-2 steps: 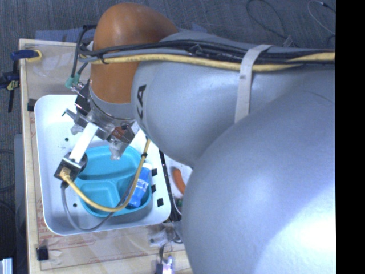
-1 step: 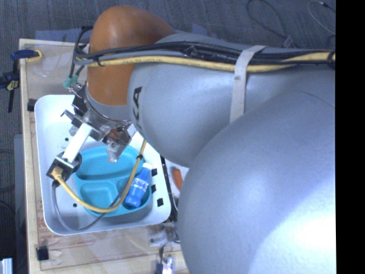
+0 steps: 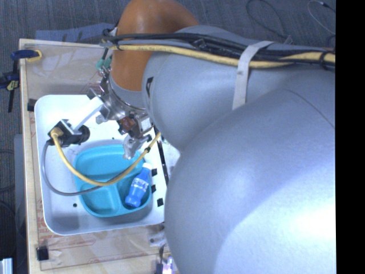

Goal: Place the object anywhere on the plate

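Observation:
A blue divided plate (image 3: 100, 165) lies in the left white bin (image 3: 52, 210). A small blue bottle-shaped object (image 3: 137, 191) with a paler cap end rests in the plate's lower right compartment, tilted against the rim. My gripper (image 3: 131, 148) hangs just above the plate's upper right edge, a short way above and apart from the object. Nothing shows in its grasp. The grey arm with its orange band (image 3: 149, 21) covers most of the right of the view.
A yellow cable (image 3: 85, 178) loops from a black fitting (image 3: 69, 132) over the plate's middle. A thin grey cable (image 3: 48, 178) curves along the bin floor on the left. The arm hides the right bin. The wooden bench edge (image 3: 34, 56) borders the bin.

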Robot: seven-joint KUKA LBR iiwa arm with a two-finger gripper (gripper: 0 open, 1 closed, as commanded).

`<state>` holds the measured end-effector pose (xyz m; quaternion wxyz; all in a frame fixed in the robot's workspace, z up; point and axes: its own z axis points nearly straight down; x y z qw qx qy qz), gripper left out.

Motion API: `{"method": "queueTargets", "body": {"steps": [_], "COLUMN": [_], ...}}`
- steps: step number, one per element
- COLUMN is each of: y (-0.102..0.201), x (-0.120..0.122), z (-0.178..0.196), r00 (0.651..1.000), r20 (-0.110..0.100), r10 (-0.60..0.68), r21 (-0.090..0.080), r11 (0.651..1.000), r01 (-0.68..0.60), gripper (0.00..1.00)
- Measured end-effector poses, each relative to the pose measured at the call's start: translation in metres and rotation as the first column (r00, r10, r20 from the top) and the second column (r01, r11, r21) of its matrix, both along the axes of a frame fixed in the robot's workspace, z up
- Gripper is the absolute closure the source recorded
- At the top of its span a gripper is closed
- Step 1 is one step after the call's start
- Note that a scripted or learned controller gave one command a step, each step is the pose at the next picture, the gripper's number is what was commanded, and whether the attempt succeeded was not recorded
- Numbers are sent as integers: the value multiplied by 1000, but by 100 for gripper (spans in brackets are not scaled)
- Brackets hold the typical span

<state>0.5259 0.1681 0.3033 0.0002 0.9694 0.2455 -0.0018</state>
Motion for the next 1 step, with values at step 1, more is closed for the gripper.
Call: {"method": "queueTargets", "body": {"steps": [1], "y": [-32], "x": [7], "z": [8], "r00": [981], "r20": [1], "r10": [-195], "r21": [0], "r11": [981], "r01": [195], "gripper": [0]}}
